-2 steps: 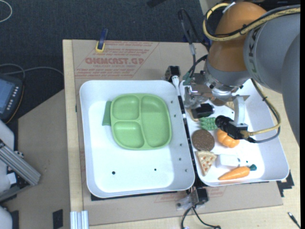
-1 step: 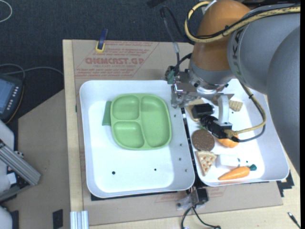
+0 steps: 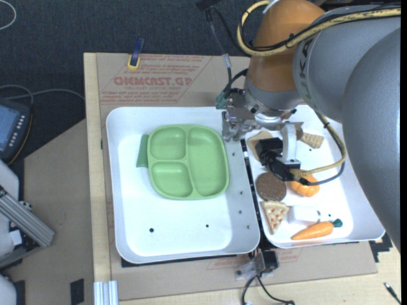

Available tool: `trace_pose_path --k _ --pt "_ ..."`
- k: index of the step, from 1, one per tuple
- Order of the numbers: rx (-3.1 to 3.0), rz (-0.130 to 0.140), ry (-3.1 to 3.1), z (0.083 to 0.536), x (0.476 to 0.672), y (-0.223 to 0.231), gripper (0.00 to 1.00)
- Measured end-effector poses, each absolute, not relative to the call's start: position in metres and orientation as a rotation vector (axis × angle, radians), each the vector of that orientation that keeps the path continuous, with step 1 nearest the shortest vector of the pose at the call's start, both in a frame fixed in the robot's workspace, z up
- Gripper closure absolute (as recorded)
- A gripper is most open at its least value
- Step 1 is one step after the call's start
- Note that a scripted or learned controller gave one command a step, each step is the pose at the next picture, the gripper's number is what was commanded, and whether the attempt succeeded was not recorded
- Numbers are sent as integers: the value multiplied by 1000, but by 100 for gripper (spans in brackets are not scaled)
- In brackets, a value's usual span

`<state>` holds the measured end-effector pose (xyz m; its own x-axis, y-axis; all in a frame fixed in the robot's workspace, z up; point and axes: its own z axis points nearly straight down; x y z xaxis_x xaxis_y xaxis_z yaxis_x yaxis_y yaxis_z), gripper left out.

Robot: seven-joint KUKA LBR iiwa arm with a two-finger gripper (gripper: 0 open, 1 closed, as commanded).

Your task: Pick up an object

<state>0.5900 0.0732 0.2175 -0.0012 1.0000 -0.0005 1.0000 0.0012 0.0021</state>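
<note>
Bench (image 3: 102, 88): two bins (image 3: 184, 234), one green plate (image 3: 188, 161).

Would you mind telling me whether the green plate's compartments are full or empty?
Empty: the green plate shows three bare compartments.

Chunky smooth grey arm (image 3: 356, 62), glossy orange band (image 3: 283, 37) above the wrist, yellow cable (image 3: 241, 30) looped over it, small metal claw (image 3: 230, 124).

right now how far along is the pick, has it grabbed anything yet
Done: nothing lifted that I can see; the cookie, pizza slice and carrot lie in the right bin. In hand: the gripper sits at that bin's upper-left corner, and I cannot tell whether it holds anything. Left: grasp one item and raise it clear.
</note>
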Motion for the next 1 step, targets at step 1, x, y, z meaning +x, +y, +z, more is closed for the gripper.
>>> trace_pose_path --k 1 --pt "2221 3 2218 226 595 57 100"
